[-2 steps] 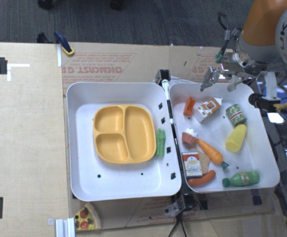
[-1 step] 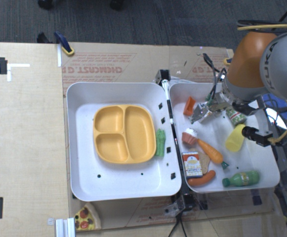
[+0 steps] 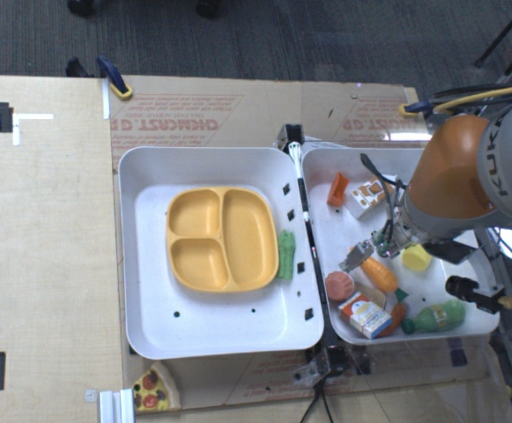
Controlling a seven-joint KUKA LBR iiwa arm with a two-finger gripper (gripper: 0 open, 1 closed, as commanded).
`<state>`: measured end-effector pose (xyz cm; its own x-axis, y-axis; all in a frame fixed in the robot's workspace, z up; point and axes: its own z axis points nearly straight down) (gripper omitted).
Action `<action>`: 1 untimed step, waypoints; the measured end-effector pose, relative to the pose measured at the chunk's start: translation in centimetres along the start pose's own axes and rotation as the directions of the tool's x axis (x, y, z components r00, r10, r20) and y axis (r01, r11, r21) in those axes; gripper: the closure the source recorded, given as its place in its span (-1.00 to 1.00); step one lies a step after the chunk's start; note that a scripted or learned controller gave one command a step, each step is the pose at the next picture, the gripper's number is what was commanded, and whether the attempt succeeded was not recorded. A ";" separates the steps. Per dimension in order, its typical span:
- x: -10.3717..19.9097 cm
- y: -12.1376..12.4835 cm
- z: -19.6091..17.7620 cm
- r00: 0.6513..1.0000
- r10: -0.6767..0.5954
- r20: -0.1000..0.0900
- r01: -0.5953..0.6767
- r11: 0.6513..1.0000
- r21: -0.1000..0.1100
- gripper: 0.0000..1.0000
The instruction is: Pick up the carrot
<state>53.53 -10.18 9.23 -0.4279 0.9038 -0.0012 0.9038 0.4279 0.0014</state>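
Your carrot (image 3: pixel 379 274) lies in the right bin (image 3: pixel 326 201), near the bin's middle and a little toward the front edge. Its long axis runs on a diagonal, from upper left to lower right in the view. It is a short, plump orange piece with a smooth skin; which end is the tip you cannot tell from here.

The gripper (image 3: pixel 372 249) hangs just above and left of the carrot, at its upper-left end. You cannot tell whether the claw is apart or together, since the wrist covers most of it, nor whether it touches the carrot.

Around the carrot you have a yellow block (image 3: pixel 415 257) just to its right, a red ball (image 3: pixel 339 284) to its left, and a small carton (image 3: pixel 367 316) in front of it. A green bottle (image 3: pixel 435 316) lies at the bin's front right corner.

The left bin (image 3: pixel 141 236) holds a yellow tray (image 3: pixel 223 238) with a green piece (image 3: pixel 286 255) touching its right side.
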 end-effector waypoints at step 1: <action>-0.2 0.1 -1.0 1.000 0.005 0.002 -0.005 1.000 -0.003 1.00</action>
